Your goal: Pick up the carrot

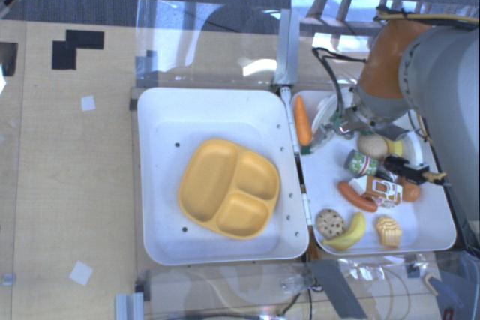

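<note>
The orange carrot (pixel 301 120) lies lengthwise against the left wall of the right bin (pixel 442 236), near its back corner. My gripper (pixel 336 124) hangs low over the back of that bin, just to the right of the carrot and a short way from it. The grey arm with its orange band (pixel 388 60) covers the bin's back right part. I see nothing of the carrot inside the gripper.
The right bin also holds a green can (pixel 362 163), a beige round item (pixel 373 145), a sausage (pixel 355 195), a small carton (pixel 386 191), a cookie (pixel 329 222), a banana (pixel 348 232) and a yellow corn piece (pixel 388 230). A yellow divided plate (pixel 229 187) sits in the left bin (pixel 161 161).
</note>
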Controlling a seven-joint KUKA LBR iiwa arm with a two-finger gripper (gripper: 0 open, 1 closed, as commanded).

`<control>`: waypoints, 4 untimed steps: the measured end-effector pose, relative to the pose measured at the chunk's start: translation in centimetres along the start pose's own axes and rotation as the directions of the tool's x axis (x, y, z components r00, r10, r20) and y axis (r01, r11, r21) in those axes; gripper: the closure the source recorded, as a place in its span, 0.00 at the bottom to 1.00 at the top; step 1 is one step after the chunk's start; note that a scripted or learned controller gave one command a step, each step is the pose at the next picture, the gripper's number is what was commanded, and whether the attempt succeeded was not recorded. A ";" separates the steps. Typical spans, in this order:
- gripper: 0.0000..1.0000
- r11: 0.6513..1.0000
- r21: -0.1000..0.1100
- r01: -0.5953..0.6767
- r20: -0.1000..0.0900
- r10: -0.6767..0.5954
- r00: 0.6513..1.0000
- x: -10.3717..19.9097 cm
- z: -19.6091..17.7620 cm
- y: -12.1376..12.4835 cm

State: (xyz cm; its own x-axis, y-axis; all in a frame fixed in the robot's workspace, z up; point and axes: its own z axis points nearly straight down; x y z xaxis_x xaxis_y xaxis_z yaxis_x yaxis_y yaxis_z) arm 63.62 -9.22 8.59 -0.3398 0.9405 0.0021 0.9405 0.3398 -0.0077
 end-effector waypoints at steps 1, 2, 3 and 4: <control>1.00 1.000 -0.005 0.005 0.013 -0.005 1.000 -0.4 -1.4 0.1; 1.00 0.952 -0.015 -0.306 -0.002 0.306 0.952 7.9 -10.1 -3.3; 0.00 0.951 -0.012 -0.308 0.000 0.308 0.951 7.8 -9.9 -3.4; 0.00 0.947 -0.010 -0.320 0.000 0.320 0.947 9.0 -9.8 -7.3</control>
